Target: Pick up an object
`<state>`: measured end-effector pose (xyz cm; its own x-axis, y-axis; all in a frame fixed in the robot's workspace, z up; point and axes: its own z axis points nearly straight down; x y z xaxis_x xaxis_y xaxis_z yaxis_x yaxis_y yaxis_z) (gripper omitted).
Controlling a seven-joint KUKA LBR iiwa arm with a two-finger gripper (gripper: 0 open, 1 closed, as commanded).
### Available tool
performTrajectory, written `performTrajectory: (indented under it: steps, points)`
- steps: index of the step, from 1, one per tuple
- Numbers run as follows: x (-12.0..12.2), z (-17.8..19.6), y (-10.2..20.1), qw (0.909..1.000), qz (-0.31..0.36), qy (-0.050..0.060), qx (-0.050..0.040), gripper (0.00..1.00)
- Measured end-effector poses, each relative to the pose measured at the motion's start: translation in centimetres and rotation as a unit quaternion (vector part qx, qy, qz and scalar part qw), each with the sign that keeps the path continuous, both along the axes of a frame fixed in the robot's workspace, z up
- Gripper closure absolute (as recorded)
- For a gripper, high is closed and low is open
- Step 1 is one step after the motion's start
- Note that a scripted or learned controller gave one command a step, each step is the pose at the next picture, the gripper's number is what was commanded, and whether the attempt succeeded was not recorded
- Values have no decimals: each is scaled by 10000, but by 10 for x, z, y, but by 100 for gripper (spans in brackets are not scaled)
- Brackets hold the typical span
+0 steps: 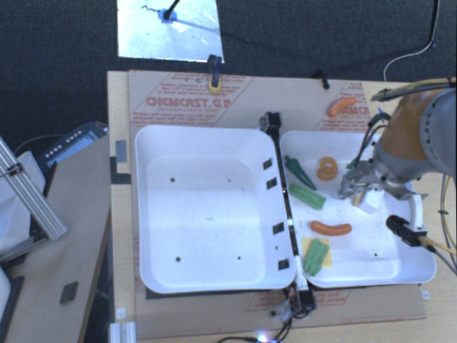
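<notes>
1. Nearest the camera, the right bin (400,266) carries a green block lying on a yellow piece (315,255) near its front-left corner. Risk: the 2 items touch, so a grasp here could lift or drag both.

2. Just behind them lies an orange sausage (330,228), flat on the bin floor and apart from its neighbours. Judgement: this is the cleanest candidate, but its rounded shape could roll or slip out of a pinch that is not centred.

3. The gripper (355,189) hangs low over the middle of the right bin, beside a small white object (368,201) just to its right. Whether it is spread, closed or clamped on anything cannot be told at this resolution. No object is visibly held, so the pick is judged not yet done.

4. Left of the gripper lie a green block (308,196) and a dark green wedge (295,168), both close to the bin's left wall. Risk: the wall could block 1 side of a grasp there.

5. Farther back, an orange ring (328,168) lies flat. Risk: a low, thin part may be missed.

6. Farthest, a second sausage (342,106) rests on the board outside both bins.

7. The left bin (153,191) sits well apart from the arm.
</notes>
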<state>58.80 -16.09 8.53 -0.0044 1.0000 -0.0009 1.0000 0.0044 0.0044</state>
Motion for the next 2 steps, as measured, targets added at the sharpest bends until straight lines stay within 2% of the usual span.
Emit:
performTrajectory:
  steps: [1,2]
  points:
    - [32,0,19,10000,11,-3,5,100]
    - [-35,-1,18,10000,-25,46,9,100]
